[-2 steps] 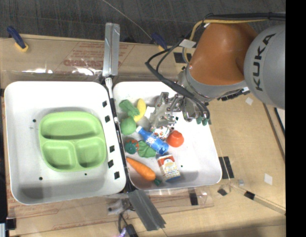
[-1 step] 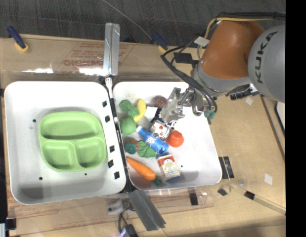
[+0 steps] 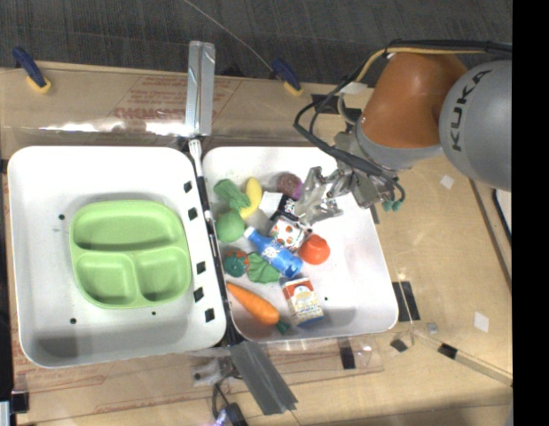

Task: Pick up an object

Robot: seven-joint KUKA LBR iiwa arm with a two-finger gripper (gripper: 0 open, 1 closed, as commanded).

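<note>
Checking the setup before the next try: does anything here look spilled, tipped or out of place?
Nothing stands out. The toy foods, such as the orange plastic carrot, lie jumbled inside the right white bin, none over its rim. The green divided plastic tray sits flat in the left white bin.

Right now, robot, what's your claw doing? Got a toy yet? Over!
Gripper low in the right bin, above the toy pile; no toy seen held. Small carton right beneath it. Orange ball and blue bottle crowd close.
</note>
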